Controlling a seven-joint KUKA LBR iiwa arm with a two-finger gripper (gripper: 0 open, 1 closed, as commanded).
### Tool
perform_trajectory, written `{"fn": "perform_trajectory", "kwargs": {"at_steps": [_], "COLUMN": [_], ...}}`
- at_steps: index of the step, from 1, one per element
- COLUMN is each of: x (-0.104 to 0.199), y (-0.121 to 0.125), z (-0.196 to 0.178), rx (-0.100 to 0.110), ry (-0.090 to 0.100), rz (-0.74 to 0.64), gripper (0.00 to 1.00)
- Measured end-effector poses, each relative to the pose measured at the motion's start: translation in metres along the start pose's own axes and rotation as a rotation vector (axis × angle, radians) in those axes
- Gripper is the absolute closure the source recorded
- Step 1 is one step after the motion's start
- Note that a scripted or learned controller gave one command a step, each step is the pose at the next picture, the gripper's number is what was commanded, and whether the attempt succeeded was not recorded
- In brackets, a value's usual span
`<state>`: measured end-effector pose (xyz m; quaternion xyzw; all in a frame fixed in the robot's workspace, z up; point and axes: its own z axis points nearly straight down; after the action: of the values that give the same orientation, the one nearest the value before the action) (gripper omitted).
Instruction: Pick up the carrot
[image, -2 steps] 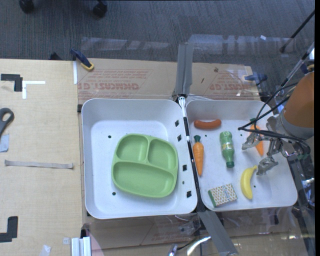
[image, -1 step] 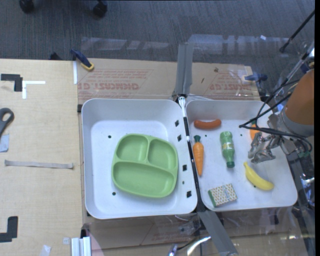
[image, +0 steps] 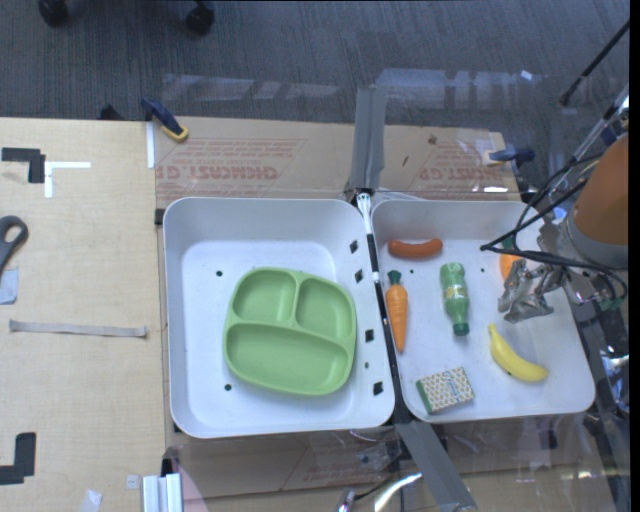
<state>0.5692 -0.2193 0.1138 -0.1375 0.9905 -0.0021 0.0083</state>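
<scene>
From above, the worktop (image: 80, 290) carries two white bins side by side. The left bin (image: 190, 300) holds a green divided plate (image: 291, 332). In the right bin (image: 560, 395), the carrot (image: 397, 312) lies along the left wall, its green top pointing to the far side, just beside the divider between the bins. A sausage (image: 415, 247) lies near the far wall, just beyond the carrot's top. A green bottle (image: 455, 297) lies to the right of the carrot, apart from it. A banana (image: 516, 356) lies further right, and a small patterned box (image: 445, 389) sits near the front wall. The gripper (image: 524, 296) hangs over the right side of this bin, well apart from the carrot, above the banana's far end; it is cluttered with cables, so whether it is spread or pressed together cannot be told. Something orange (image: 509, 267) shows just behind it, perhaps another item.
</scene>
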Motion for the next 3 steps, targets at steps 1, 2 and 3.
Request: {"fn": "perform_trajectory", "kwargs": {"at_steps": [1,2,3], "x": [-0.002,-0.004,-0.006], "y": [0.0,0.0,0.113], "z": [-0.01,-0.021,-0.125], "rx": [0.002,0.005,-0.006], "ry": [-0.005,-0.011,0.008], "rz": [-0.002,-0.004,-0.132], "gripper": [1.0,1.0,1.0]}}
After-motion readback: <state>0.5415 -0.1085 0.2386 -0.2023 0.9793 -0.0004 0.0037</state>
